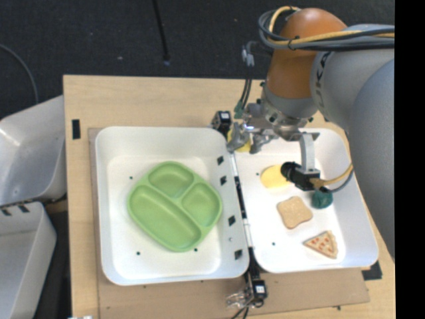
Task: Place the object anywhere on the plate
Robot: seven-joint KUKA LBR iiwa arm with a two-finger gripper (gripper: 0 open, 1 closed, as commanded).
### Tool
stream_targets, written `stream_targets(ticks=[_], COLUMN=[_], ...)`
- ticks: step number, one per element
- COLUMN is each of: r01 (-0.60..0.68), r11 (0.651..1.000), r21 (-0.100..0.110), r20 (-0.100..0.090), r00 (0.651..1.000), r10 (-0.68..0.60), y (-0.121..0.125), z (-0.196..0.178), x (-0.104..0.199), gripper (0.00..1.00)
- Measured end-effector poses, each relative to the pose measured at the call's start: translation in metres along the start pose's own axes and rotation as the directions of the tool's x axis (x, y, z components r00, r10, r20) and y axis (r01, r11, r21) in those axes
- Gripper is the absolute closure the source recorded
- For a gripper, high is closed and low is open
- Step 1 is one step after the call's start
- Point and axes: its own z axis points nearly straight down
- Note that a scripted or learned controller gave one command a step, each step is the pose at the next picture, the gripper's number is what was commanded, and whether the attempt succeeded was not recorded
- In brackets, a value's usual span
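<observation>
A light green plate with three compartments lies in the left bin, and nothing rests on it. The right bin holds a yellow rounded piece, a slice of toast, a pizza slice and a small teal object. My gripper hangs over the right bin's far left corner, close to the divider between the bins. It sits just above and left of the yellow piece, and I see nothing held in it.
The raised rims where the two bins meet run between the plate and the food items. The bulky arm covers the right bin's far side. A white housing stands left of the bench.
</observation>
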Motion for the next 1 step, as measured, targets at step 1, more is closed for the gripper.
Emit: stream_targets(ticks=[1], r01=[0.0], r11=[1.0], r21=[-0.001], r20=[-0.001], r00=[1.0], r10=[0.0], y=[0.0283], z=[-0.0032], x=[0.0363], gripper=[1.0])
